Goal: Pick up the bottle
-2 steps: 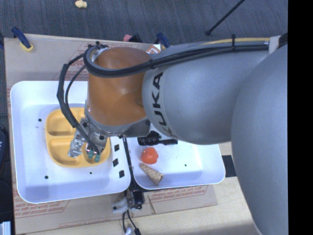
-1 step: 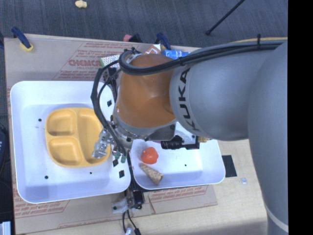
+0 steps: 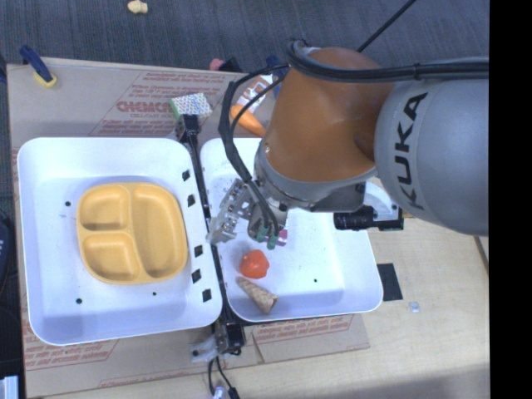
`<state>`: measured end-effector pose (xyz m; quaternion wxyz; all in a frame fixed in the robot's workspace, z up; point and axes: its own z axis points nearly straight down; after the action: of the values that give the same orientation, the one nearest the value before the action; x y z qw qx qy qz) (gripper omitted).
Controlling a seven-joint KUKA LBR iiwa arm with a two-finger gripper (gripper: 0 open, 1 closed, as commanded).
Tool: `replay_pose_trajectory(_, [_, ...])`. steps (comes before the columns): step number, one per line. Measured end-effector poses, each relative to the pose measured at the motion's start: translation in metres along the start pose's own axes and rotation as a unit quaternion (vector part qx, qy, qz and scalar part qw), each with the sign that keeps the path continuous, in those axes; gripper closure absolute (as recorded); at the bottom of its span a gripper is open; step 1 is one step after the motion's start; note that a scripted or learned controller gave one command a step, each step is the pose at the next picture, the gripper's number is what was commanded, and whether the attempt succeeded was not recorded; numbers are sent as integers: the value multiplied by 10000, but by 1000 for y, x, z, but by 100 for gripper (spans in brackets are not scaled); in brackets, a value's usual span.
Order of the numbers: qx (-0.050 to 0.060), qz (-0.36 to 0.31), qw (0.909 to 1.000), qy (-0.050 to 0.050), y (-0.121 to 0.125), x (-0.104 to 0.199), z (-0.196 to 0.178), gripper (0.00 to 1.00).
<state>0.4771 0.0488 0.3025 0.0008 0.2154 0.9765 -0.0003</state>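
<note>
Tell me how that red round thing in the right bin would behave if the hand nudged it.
The red thing looks rounded like a tomato, so it would probably roll. It lies close to the cone, which may stop it. It looks smooth, possibly slippery to pinch.

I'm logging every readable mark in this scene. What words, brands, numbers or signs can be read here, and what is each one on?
"KUKA": black letters on the grey arm casing.
"CHEMC...": red print on the brown cardboard sheet under the white bins; the rest is hidden.
Smaller red print lines on the cardboard: too blurred to read.
Patterned square tag near the bins' top: no legible text.
</note>
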Motion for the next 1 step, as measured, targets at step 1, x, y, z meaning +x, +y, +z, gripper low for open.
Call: replay_pose_trajectory(1, [9, -1188, 9929, 22, 44, 22, 65, 100])
